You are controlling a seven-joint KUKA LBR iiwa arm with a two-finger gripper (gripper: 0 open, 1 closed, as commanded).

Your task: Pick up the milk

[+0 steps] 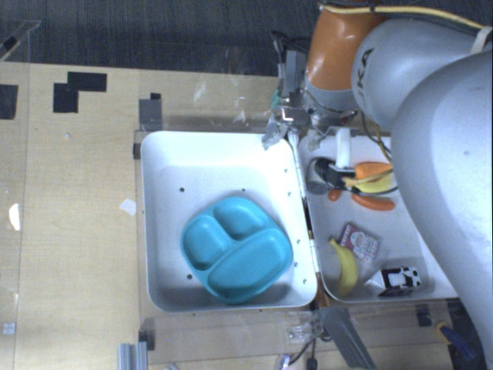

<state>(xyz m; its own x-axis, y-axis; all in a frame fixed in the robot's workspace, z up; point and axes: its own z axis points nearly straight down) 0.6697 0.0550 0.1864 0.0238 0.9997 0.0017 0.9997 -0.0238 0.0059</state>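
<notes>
Gripper (283, 122) sits above the bins' shared far wall; its opening state cannot be told. Small black-and-white milk carton (400, 279) lies in right-hand shallow white bin (385, 226).

Black-and-white milk carton (401, 279) lies in right bin's (397, 233) near corner

Up top there's dark grey carpet (139, 18), and below it the pale wooden bench (69, 268) spreads wide, black square marks (79, 89) stuck near its far-left edge.

Robotics lab: industrial arm (431, 91) w/ orange band over 2 white bins (169, 206) on bench (69, 230).
</notes>
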